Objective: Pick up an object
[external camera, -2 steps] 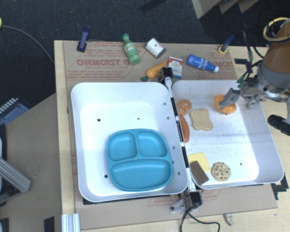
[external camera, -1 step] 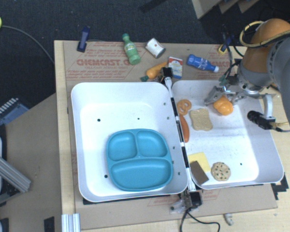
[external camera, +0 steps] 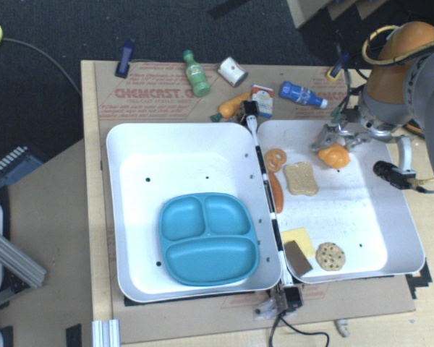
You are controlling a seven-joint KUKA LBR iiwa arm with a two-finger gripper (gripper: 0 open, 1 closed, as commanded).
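Your gripper [external camera: 335, 142] hung at two o'clock over the right bin [external camera: 390, 223], its tips touching an orange fruit [external camera: 336, 156] just below. You could not tell how far it was spread, or whether it pinched anything.

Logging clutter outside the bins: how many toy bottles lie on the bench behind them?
2. A green bottle lies behind the left bin; a blue bottle lies behind the right bin. The arm may hide others.

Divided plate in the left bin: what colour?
Light blue plate, clearest in the camera view.
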